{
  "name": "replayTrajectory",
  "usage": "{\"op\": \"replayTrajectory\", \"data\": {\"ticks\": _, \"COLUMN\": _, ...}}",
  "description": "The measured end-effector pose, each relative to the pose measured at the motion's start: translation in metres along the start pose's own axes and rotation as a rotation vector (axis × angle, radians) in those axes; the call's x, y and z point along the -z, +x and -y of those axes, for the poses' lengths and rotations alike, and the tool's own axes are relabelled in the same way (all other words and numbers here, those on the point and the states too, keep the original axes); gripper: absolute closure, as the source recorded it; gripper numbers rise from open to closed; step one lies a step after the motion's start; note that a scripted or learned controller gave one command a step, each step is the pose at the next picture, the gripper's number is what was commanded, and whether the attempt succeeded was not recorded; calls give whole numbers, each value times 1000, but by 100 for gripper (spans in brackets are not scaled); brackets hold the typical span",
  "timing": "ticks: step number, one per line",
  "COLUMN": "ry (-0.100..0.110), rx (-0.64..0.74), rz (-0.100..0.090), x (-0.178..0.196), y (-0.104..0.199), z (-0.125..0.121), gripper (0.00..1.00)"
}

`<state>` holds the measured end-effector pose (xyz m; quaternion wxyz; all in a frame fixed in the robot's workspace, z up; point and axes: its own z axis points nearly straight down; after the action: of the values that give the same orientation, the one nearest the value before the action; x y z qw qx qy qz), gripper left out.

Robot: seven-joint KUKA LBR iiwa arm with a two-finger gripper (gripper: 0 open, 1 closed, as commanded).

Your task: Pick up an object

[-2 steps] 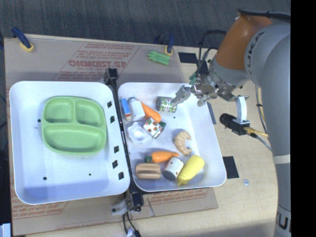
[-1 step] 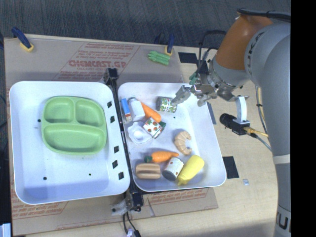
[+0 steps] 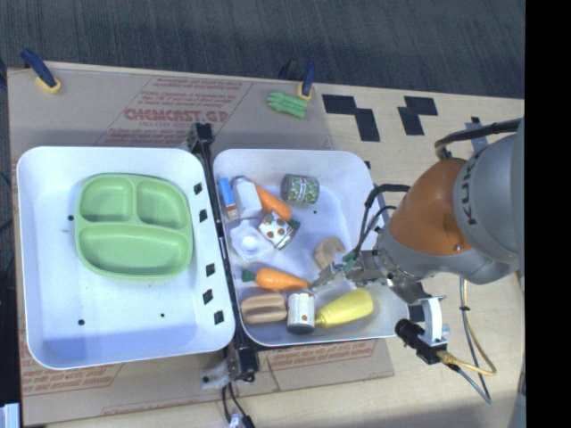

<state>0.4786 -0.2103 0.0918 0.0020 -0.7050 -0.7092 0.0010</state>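
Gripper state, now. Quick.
Gripper: low in the right bin, between the carrot and the yellow bottle; open or closed cannot be told.

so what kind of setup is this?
Likely a lab bench for robot bin-picking: two white bins on cardboard, toy food like a carrot, and a robot arm reaching in.

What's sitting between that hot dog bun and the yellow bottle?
In the camera view, a small white can stands between the hot dog bun and the yellow bottle.
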Motion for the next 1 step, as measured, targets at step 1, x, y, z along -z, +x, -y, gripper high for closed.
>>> {"op": "replayTrajectory", "data": {"ticks": 1, "ry": -3, "rx": 1, "rz": 0, "x": 1, "y": 1, "z": -79, "gripper": 0}}
